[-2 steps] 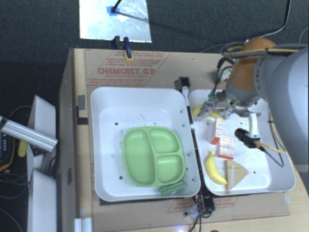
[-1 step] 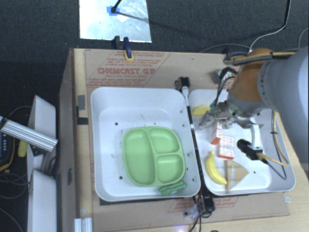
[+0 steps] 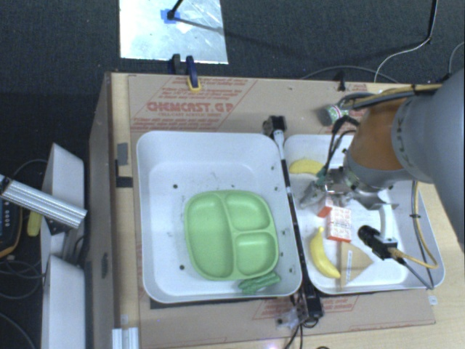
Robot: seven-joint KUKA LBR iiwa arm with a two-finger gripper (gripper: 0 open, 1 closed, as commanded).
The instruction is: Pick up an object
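I hang my gripper (image 3: 328,195) low over the right bin's (image 3: 415,282) left side, above the red-and-white packet (image 3: 338,224) beside the banana (image 3: 323,253); whether it's apart, I cannot tell.

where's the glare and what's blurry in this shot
In the camera view, the strongest glare sits on the shiny sheet lying on the dark floor beyond the bench; the white bins look bright but keep their detail. The arm is soft and blurred at the right, and the claw is too indistinct to read.
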